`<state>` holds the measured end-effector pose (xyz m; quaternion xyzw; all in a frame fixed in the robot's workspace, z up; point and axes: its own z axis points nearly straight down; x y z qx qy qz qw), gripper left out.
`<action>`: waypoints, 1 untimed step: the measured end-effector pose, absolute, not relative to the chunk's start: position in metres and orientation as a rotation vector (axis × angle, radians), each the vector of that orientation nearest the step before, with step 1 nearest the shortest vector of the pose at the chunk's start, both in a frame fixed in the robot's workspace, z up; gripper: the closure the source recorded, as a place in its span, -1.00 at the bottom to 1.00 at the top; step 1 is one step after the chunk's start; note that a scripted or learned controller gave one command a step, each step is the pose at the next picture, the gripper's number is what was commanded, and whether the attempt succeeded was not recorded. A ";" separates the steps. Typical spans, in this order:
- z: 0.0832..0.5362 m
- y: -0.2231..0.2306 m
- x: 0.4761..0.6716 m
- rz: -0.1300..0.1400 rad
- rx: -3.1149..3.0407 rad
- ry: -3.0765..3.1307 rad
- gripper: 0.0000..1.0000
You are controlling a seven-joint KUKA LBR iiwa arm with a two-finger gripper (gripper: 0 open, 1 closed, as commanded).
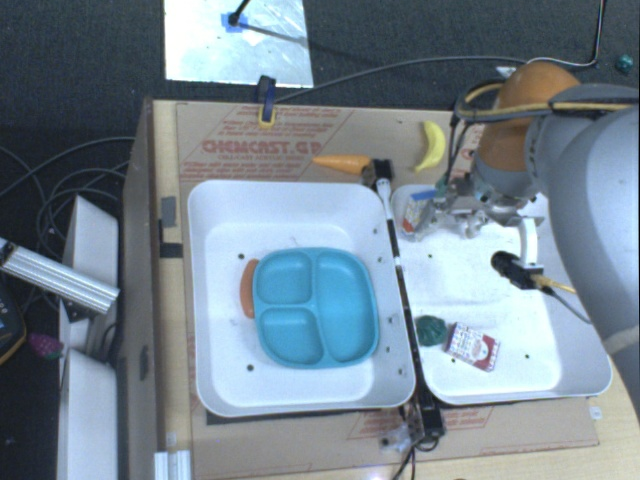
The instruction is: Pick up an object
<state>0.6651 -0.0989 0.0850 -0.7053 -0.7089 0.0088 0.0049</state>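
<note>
Red-white packet (471,347) lay nearest, at front of right bin (530,328), dark green lump (432,330) just beside it. Likely target, tho: small white tub (414,211) in that bin's far left corner, w/ gripper (458,218) just beside it; couldn't tell if gripper was open or closed. To do it well: centre over tub, keep off bin wall, close only once it straddled tub squarely. Left bin (300,218) held blue divided plate (315,306); banana (432,146) lay outside, beyond bins.

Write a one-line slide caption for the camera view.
Gripper over right bin with green lump and red packet; blue plate lies in left bin.
</note>
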 end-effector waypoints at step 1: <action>0.085 -0.095 0.664 0.034 -2.215 -2.219 -1.00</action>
